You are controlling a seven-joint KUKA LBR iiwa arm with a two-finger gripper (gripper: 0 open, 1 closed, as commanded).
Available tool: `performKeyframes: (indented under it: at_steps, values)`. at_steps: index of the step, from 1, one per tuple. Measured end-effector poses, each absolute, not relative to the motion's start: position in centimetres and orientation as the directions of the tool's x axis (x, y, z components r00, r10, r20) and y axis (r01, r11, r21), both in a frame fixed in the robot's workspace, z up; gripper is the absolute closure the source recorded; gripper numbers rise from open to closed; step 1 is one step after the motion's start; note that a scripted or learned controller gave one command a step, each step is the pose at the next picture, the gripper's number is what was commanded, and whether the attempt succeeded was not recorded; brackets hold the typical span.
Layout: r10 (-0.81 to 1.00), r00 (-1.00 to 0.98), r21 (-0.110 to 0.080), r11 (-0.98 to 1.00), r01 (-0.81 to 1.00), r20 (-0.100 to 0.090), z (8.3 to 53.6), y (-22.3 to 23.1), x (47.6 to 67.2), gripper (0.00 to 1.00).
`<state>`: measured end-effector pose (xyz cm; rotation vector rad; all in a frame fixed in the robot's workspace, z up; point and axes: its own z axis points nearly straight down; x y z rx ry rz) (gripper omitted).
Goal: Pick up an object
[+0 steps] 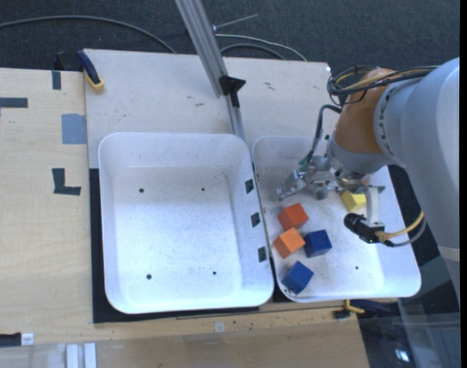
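Over the right bin (402,278), I find the gripper (308,181) hanging low at the upper part of the bin floor, the grey arm (417,129) reaching in from three o'clock. I cannot tell how the tool is set; its metal parts blur together against the white floor, and I see no block inside it.

The nearest candidate is the red-orange block (294,215), which sits just beside the gripper at about seven o'clock from it. Beyond that, on the same bearing, lie the orange block (289,241), the blue block (318,242) touching it on the three o'clock side, and a second blue block (297,277) nearest the bin's front rim. The yellow block (354,201) lies at about four o'clock from the gripper, near the wrist.

My judgement: the coming move turns on a short shift toward seven o'clock, then a descent.
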<state>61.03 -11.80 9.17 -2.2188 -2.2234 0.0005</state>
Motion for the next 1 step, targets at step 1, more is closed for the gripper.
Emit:
performKeyframes:
  at_steps: [1]
  values:
    - [1.000, 0.000, -0.005, 0.000, 1.000, 0.001, 9.15, -9.92, 56.14, 0.00]
